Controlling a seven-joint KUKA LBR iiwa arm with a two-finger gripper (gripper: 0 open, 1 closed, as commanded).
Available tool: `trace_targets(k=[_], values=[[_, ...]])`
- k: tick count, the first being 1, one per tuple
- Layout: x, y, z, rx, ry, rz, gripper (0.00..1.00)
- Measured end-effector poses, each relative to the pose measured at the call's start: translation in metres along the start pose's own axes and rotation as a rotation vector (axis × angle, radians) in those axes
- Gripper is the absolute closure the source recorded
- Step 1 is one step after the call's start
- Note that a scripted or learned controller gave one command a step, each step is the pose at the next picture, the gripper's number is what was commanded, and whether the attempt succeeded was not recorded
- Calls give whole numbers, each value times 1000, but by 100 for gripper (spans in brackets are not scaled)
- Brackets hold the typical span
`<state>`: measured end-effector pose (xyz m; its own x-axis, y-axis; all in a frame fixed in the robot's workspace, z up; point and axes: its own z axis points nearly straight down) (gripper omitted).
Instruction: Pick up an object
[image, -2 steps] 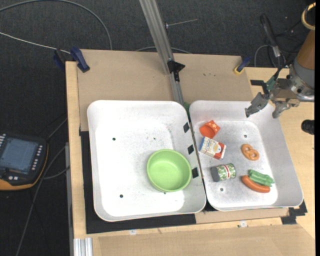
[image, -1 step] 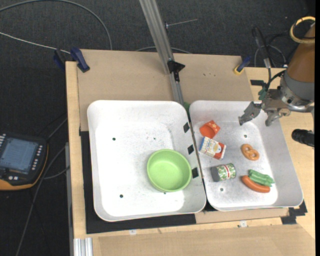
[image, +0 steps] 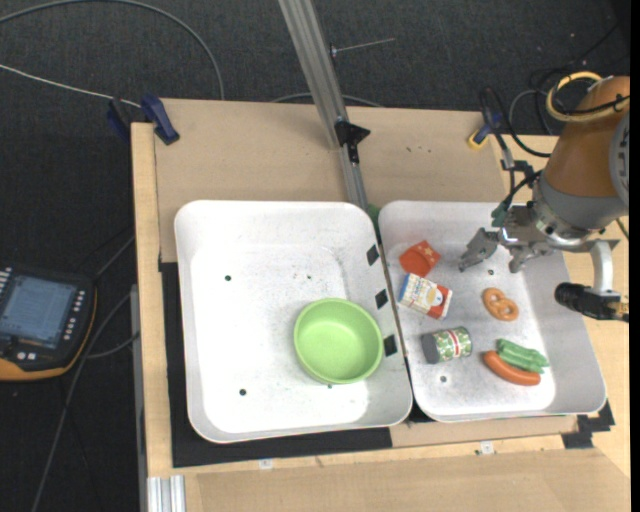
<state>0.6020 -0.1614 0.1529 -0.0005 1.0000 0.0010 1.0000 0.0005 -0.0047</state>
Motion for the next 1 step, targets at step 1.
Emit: trace_targets(k=[1], values=[[0,-1,53,0,0,0,0]])
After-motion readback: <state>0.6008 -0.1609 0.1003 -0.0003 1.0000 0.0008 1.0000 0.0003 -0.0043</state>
